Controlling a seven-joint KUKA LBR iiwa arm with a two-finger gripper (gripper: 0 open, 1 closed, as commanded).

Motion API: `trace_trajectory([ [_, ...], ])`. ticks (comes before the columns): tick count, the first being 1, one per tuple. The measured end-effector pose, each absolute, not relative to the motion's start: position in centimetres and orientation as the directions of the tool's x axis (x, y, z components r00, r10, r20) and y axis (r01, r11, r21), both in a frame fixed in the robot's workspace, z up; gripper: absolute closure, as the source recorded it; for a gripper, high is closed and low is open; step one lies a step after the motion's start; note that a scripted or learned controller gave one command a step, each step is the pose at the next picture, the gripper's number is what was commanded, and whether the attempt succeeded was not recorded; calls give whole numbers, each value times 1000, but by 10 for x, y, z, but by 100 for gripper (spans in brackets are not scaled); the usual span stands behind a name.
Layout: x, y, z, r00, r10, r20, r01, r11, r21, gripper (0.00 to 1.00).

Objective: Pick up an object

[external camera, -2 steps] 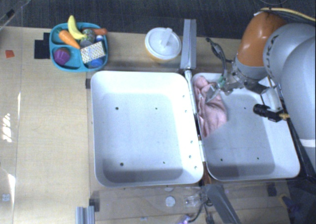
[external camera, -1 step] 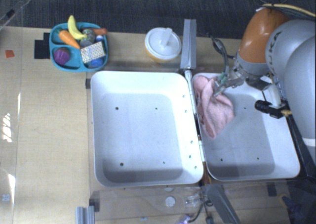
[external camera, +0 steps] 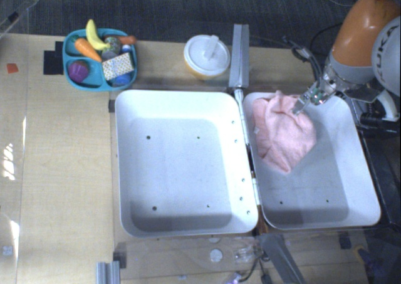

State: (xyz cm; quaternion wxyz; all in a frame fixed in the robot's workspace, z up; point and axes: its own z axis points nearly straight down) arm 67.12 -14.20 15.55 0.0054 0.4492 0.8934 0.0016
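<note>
The gripper (external camera: 299, 106) sits at the top edge of the pink cloth (external camera: 282, 131) in the right bin (external camera: 351, 207), so this looks like the reach-and-grasp step, calling next for a firm pinch and lift.

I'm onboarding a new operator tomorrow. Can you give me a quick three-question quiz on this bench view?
1. True or false: the pink cloth lies in the left bin.
2. Which sits nearest the gripper? A) blue tray B) pink cloth C) white lidded cup
3. Fill in: the blue tray holds a yellow ____.

Key
1. False; it lies in the right bin.
2. B
3. banana
</note>
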Motion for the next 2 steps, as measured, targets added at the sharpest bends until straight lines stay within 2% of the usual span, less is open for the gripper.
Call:
trace_trajectory([
  [1,665,-90,146,-560,829,-4,829,560,6,100],
  [2,671,-96,157,-794,608,-8,608,794,6,100],
])
